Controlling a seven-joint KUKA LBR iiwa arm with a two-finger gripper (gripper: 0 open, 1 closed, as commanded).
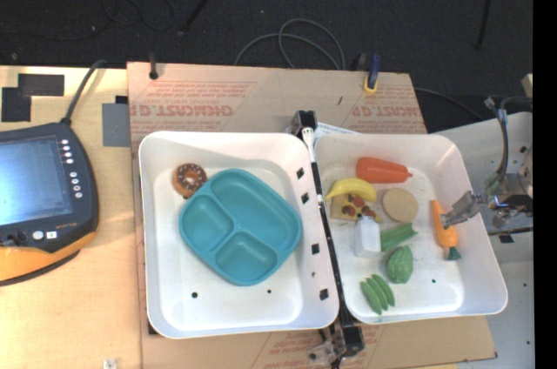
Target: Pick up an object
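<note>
Over at the right bin's (474, 293) far edge, my hand (459, 211) sits low, right by the small carrot (445, 230). Can't tell if it's gripping or just touching, too blurry to call. So I'd say I'm at the grasp step. Next I need a clean close on the carrot and a straight lift, without nudging the cookie (400, 204) nearby.

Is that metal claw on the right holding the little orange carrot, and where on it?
It cannot be told. The gripper sits right by the small carrot in the right bin, but any hold is unclear.
</note>
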